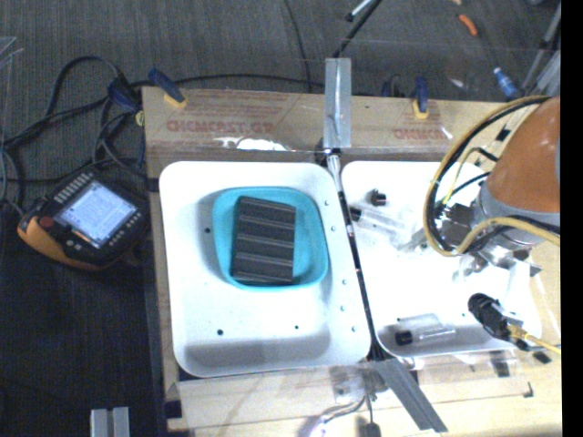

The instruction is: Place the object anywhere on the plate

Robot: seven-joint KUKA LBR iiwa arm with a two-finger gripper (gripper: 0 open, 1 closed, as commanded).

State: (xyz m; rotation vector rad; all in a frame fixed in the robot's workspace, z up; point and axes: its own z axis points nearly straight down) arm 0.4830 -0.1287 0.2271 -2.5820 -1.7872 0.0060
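From my end, the dark ridged block (265, 240) lies flat on the blue plate (315, 244), roughly in its middle, and the plate sits in the left bin (246, 340). In the right bin (401, 276) I see a clear tube with a dark end (424, 332) near the front wall and a small black piece (375, 198) near the back. The gripper (487, 258) hangs over that bin's right side, well apart from the block, and I cannot tell whether it is open or closed.
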